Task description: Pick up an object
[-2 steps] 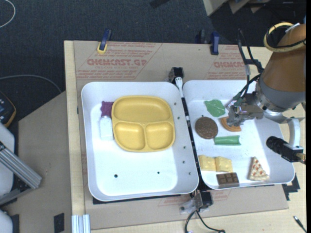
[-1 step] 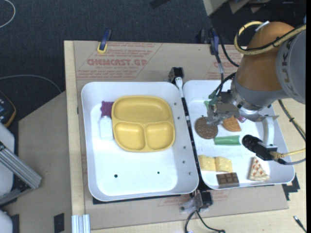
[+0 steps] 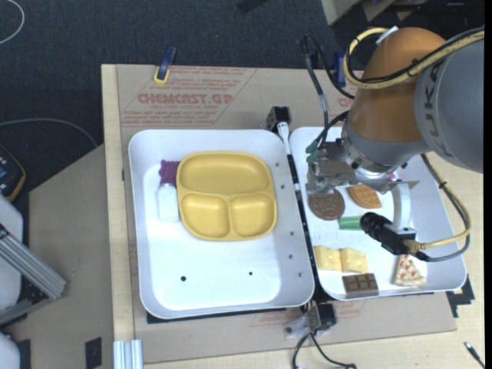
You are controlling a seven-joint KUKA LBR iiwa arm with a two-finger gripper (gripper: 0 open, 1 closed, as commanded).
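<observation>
A brown desk (image 3: 131,229) printed with red lettering carries two shallow white bins side by side, the left bin (image 3: 223,283) touching the right bin (image 3: 446,275) along their inner rims.

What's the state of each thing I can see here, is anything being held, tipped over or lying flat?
Hand: low over the right bin, grip hidden.
Yellow divided tray: right way up in the left bin.
Brown cookie: flat, below the hand.
Pizza slice: flat.
Chocolate bar: flat.

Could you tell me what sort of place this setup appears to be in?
Probably a robotics lab workbench: a grey and orange robot arm reaches over two white bins, toy food such as a pizza slice lies in one, and loose cables trail across the dark floor.
</observation>
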